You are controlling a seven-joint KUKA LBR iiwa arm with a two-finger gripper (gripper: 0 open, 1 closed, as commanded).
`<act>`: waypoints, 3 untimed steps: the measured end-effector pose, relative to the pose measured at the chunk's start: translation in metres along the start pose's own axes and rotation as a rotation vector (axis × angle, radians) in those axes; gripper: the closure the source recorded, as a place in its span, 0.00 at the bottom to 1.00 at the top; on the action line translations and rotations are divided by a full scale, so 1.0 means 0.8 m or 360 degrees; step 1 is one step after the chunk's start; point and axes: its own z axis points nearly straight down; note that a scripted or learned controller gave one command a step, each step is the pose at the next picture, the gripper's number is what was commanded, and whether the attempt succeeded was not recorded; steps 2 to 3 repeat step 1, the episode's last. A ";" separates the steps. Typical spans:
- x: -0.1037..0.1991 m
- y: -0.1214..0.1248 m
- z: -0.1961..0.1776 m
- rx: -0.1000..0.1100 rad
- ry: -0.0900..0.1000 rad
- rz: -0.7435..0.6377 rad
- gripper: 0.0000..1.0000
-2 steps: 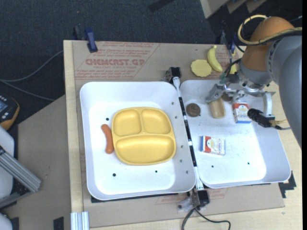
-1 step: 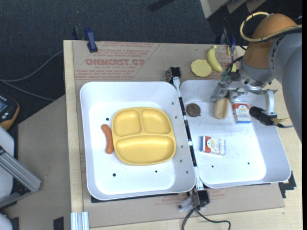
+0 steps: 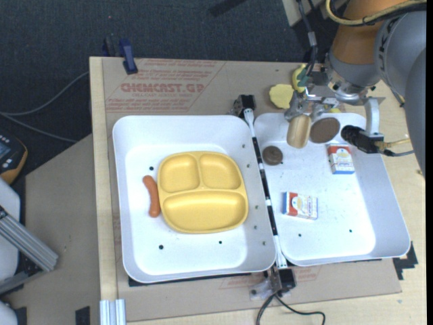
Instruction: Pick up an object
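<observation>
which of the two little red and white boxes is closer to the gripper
The upper box, near the right bin's far right side, just below the gripper. The other box lies mid-bin, farther away.

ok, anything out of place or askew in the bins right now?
One thing: a pale yellow object lies on the bench outside the right bin, just past its far left corner. Also, the orange sausage lies beside the yellow divided plate in the left bin, not on it.

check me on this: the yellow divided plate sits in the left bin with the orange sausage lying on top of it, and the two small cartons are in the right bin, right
Not quite. The camera view shows the orange sausage lying on the left bin's floor beside the yellow divided plate, against its left edge, not on top of it. The rest holds: the plate is in the left bin and both small cartons are in the right bin.
</observation>
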 end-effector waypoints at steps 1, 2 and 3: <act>0.046 -0.058 -0.024 0.0027 0.0004 0.0007 1.00; 0.046 -0.058 -0.024 0.0027 0.0004 0.0007 1.00; 0.046 -0.058 -0.024 0.0027 0.0004 0.0007 1.00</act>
